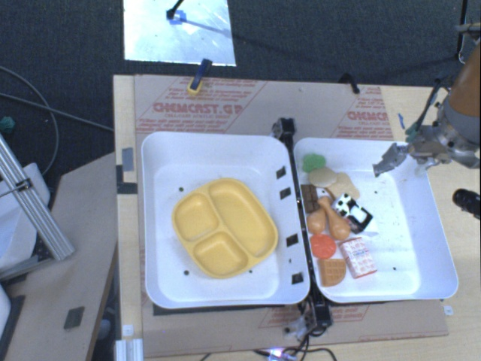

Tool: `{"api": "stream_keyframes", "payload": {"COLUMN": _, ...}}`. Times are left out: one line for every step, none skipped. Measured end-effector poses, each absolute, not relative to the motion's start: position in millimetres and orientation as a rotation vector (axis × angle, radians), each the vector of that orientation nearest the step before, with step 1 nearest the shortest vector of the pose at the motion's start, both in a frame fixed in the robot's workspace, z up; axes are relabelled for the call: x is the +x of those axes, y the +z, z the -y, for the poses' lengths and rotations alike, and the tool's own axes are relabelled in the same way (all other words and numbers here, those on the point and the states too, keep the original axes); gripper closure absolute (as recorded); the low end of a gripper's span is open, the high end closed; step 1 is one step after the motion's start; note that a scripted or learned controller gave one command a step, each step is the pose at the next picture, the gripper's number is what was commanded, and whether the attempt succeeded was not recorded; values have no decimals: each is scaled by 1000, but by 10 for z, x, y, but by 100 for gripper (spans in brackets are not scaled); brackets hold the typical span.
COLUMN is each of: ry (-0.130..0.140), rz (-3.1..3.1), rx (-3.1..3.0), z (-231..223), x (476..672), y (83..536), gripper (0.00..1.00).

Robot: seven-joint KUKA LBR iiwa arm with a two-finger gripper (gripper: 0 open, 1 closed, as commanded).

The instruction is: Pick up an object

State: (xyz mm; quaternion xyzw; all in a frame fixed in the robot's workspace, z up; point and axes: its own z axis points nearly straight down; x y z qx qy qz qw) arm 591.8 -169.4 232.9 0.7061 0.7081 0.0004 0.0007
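Note:
The right bin holds several small items along its left side: a green round piece, beige pieces, a brown block, a black-and-white object, tan drumstick shapes, a red disc, a red-and-white carton and an orange piece. My gripper hangs over the bin's upper right part, to the right of the items and apart from them. It looks open, with nothing between its fingers.
The left bin holds a yellow divided tray. A black hinge strip runs between the bins. Both stand on a cardboard sheet. A yellow-handled tool lies at the back. The right bin's right half shows bare white floor.

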Motion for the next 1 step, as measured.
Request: {"api": "stream_keyframes", "payload": {"ry": -2, "rz": -2237, "rx": 2217, "z": 948, "x": 5301, "y": 1956, "gripper": 0}}
